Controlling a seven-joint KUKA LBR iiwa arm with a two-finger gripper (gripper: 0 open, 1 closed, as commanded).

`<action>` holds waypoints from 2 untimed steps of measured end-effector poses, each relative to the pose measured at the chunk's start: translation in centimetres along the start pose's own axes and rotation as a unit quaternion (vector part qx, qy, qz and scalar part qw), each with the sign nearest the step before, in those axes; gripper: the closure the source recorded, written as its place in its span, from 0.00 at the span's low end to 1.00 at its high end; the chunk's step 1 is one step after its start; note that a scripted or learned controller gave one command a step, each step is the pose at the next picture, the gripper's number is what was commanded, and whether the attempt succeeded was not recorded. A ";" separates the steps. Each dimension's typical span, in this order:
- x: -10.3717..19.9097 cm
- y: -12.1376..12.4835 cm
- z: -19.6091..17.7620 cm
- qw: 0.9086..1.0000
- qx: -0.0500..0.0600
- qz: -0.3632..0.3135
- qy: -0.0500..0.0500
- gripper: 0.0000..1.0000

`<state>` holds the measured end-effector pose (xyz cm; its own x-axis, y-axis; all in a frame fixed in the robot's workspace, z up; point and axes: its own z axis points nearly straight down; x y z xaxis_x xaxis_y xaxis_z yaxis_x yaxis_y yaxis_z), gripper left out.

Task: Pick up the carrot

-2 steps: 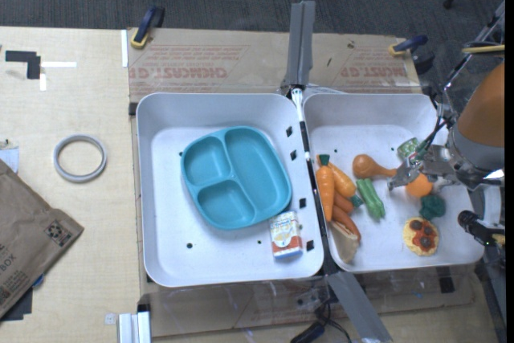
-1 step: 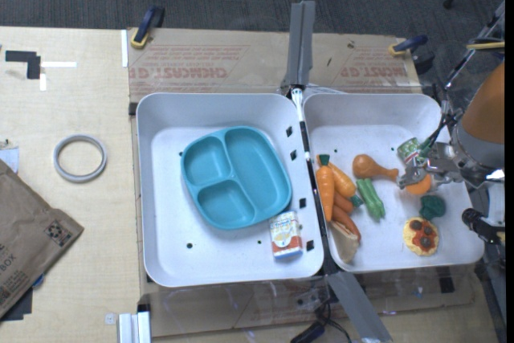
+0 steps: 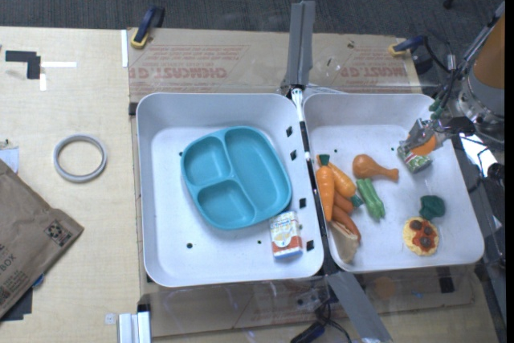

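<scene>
Orange carrots [image 3: 331, 187] are lying bunched against the right bin's [image 3: 458, 253] dividing wall, well apart from the hand [image 3: 419, 147], off to its left in the view. The hand is hovering over the bin's far right side; whether it is gripping the small orange-and-green item at its tip, I cannot tell. Judging by this, the approach is pending: the next move calls for crossing leftward past the drumstick [image 3: 371, 167] and descending over one carrot.

The arm [image 3: 490, 64] is cut off by the right edge of the view, above the right bin [image 3: 385, 110]. At that bin's upper right the gripper [image 3: 419, 147] is small and blurred, and whatever orange lies among its fingers cannot be made out. Left of the left bin [image 3: 161, 173], a brown box [image 3: 28, 241] runs off the left edge.
</scene>
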<state>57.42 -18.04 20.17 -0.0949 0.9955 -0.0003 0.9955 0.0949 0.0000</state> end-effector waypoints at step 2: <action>12.1 8.7 1.1 1.000 0.000 0.011 -0.001 1.00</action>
<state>64.93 -5.20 19.09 -0.0726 0.9974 -0.0015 0.9974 0.0726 -0.0005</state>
